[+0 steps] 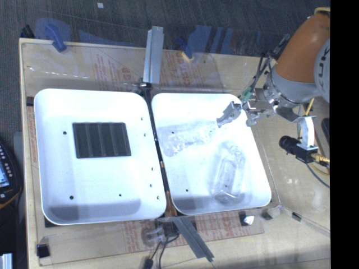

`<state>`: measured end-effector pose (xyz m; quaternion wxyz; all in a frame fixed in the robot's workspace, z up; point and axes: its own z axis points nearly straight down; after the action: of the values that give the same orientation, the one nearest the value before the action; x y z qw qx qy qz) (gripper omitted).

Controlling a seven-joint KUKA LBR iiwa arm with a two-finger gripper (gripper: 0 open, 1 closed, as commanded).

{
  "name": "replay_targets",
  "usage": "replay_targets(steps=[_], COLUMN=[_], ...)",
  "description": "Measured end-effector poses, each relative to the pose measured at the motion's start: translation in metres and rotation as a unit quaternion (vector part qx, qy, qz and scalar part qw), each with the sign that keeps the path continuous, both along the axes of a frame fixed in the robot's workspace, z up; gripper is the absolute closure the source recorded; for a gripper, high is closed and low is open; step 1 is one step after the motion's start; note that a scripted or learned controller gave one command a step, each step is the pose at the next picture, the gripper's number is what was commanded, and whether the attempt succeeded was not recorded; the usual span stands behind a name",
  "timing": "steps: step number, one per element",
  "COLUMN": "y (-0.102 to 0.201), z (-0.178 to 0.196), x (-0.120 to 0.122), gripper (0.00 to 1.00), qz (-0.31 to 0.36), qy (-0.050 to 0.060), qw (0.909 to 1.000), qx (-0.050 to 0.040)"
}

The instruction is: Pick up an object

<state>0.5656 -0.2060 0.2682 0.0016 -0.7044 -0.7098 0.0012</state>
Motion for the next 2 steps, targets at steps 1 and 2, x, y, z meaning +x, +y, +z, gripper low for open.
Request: replay_targets(steps=[1,2], y=[0.087,0.013], z=[-0.079,-0.067], x=[-0.014,0.023], gripper=[0.0,0.0], qz=[-0.074,-0.109], qy=[0.0,-0.001], qw=[0.9973,0.994], qx=[-0.0004,-0.0001])
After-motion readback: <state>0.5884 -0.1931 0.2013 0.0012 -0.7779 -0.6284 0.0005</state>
